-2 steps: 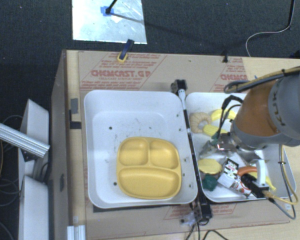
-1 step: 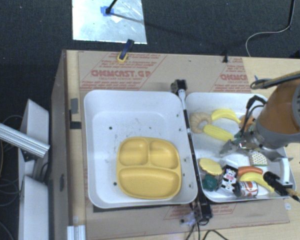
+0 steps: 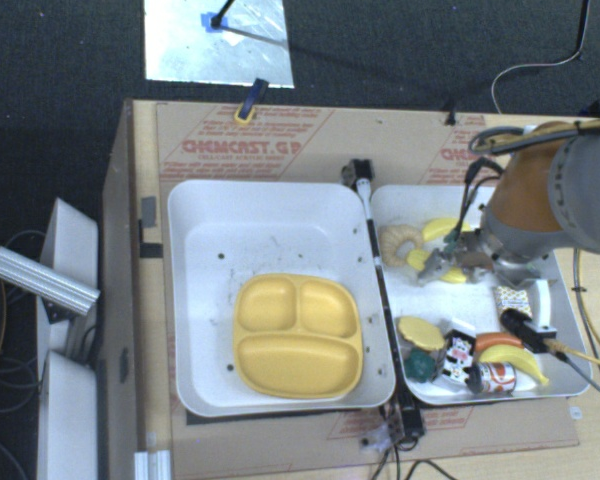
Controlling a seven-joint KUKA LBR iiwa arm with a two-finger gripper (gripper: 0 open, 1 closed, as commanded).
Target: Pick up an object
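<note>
- Arm (image 3: 555,193): cut off by the right edge; upper links out of frame.
- Gripper (image 3: 450,264): small and blurred; finger state unreadable.
- Yellow objects (image 3: 442,231) beneath the gripper: partly covered, identity unclear.
- Right bin (image 3: 385,203): far wall hidden behind the arm.
- Patterned item (image 3: 460,360) and can (image 3: 496,376) by the banana (image 3: 515,358): overlapped, print illegible.

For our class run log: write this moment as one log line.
arm: over right bin | gripper: low among yellow toys | grasp: not confirmed | left bin: yellow divided plate
</note>
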